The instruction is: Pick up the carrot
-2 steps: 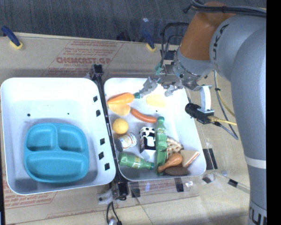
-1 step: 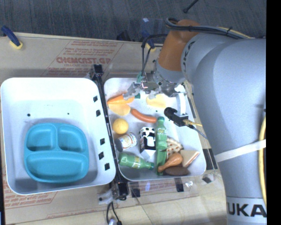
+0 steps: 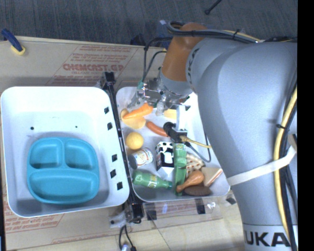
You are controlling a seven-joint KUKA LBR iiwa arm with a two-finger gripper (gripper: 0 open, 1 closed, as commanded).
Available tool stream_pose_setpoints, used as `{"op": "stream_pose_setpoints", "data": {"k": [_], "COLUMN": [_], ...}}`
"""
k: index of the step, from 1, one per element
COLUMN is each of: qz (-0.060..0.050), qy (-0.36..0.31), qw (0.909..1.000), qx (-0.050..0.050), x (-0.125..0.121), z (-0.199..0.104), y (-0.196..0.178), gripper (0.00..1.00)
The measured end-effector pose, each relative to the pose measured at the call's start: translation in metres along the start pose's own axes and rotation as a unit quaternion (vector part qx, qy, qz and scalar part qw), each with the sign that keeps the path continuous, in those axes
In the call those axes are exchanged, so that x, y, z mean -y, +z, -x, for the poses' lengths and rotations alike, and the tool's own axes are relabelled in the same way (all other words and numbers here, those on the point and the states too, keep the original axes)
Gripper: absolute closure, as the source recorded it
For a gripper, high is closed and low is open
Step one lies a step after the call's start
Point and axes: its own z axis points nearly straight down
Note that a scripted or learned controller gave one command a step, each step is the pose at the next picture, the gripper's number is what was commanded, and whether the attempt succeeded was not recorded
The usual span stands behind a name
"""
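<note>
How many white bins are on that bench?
2. The left bin holds a blue divided plate. The right bin holds the toy food, and the robot arm covers much of it.

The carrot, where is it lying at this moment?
In the camera view the carrot lies near the far end of the right bin, by its left wall, just below the gripper, with a yellow lemon nearer the camera.

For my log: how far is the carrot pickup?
Done: the two-finger gripper is down in the right white bin, above the orange tapered carrot. In hand: nothing visibly held. Left: grasping and lifting the carrot, which lies among the toy food.
</note>
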Motion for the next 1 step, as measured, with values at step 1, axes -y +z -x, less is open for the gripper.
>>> {"op": "stream_pose_setpoints", "data": {"k": [1], "qz": [-0.010], "qy": [-0.003], "qw": [0.9999], "qx": [0.001], "x": [0.0044], "z": [0.0008], "y": [-0.0035], "gripper": [1.00]}}
